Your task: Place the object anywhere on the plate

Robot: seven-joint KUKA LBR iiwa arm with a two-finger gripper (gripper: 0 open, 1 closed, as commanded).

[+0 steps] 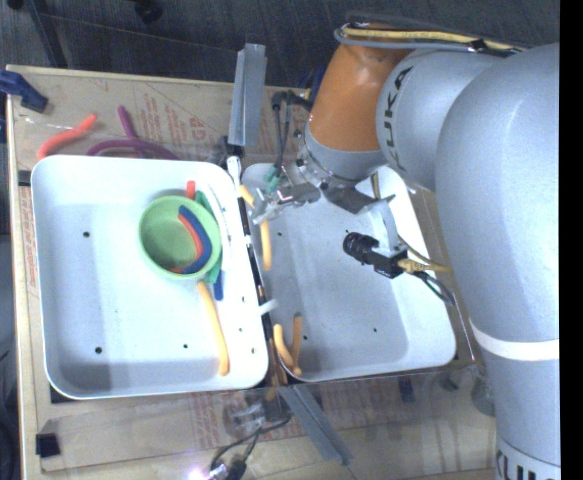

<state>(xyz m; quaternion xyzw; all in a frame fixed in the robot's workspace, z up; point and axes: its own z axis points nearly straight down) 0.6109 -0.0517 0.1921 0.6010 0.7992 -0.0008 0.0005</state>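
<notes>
Camera view: green plate (176, 236) holds colourful utensils.

Grey arm (471, 168) reaches leftward, end effector (271, 196) hanging low.

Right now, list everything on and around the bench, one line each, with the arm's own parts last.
Left bin: one, white, left half of the bench.
Right bin: one, white, beside the left bin, under the arm.
Plate: one, green, upper middle of the left bin, with red and blue pieces lying in it.
Orange strip: one, along the left bin's right wall, below the plate.
Orange pieces: two, right bin's lower left corner.
Bench: one, tan board under both bins.
Arm: one, grey with orange band, reaching in from the right.
Gripper: one, at the right bin's upper left corner.
</notes>
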